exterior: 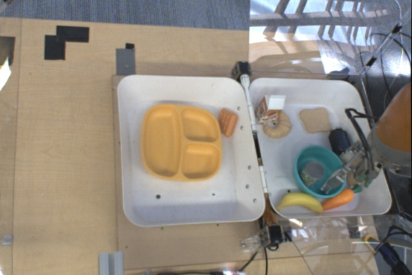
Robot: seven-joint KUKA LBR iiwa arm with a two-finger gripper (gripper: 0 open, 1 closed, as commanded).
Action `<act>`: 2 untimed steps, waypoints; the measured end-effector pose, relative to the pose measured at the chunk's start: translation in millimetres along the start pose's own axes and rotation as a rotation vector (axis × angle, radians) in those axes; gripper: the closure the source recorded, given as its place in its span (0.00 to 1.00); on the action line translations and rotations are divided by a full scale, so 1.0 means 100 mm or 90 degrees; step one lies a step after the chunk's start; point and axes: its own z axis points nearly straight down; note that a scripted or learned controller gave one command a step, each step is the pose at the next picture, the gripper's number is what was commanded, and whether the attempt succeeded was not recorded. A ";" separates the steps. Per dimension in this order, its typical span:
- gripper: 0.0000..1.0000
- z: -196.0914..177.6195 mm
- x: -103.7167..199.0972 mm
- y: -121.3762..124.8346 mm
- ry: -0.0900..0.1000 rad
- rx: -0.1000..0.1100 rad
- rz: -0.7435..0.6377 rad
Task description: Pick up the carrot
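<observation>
Orange carrot (338, 199) lies in your right bin's (360, 96) near edge, between banana (300, 202) and gripper (356, 172). Teal bowl (317, 169) crowds it. Finger opening unclear; no writing legible.

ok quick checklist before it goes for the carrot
1. Carrot located: ok, carrot lies in the right bin, near its front edge.
2. Gripper over carrot: ok, gripper sits just above and right of it.
3. Carrot between fingers: not ok, not seen there.
4. Room around carrot: not ok, banana touches its left end, teal bowl right behind.
5. Finger opening: cannot tell.
</observation>
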 end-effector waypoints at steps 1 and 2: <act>1.00 -0.17 -0.06 0.06 -0.013 -0.009 0.004; 1.00 -0.04 0.03 0.36 -0.008 -0.001 0.016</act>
